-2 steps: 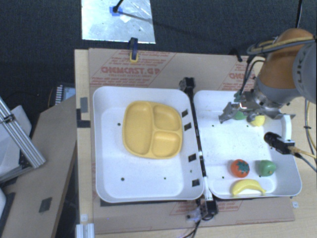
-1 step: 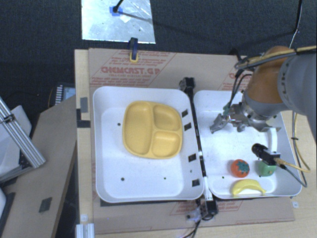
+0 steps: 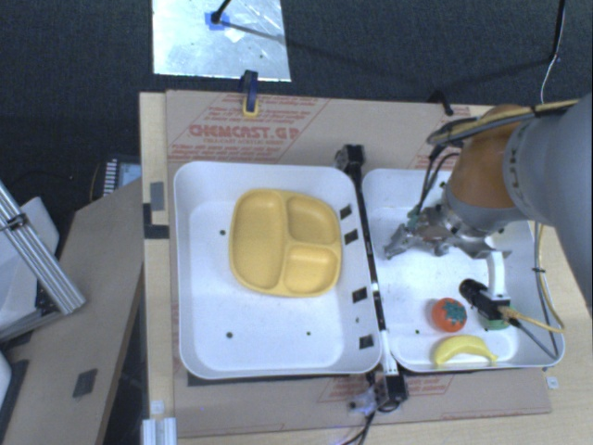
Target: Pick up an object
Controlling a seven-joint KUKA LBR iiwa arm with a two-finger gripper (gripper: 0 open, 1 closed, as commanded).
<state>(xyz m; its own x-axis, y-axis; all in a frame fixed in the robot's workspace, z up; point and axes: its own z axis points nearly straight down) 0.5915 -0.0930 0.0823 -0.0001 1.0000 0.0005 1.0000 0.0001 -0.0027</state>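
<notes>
Closest to the lens lay the banana, on its side along the near wall of the right bin, curve upward. Just beyond it, near but not touching as far as I could judge, sat a round orange fruit with a green patch on top. Both rested on the bin floor, toward the near right corner.

My gripper was over the same bin, in its middle-left part, close to the divider between the two bins. It was well apart from the banana, and the orange fruit was nearer but clear of it. Jaw state: could not be told from this angle, since the metal parts ran together against the white floor. Nothing was seen between the jaws. My arm came in over the far right corner of that bin.

Left bin: one yellow plate with three compartments, lying flat and slightly turned, about central and a little toward the far side.

Both bins sat on a sheet of brown cardboard with red lettering. Beyond it, on the dark floor, lay a shiny square sheet.
</notes>
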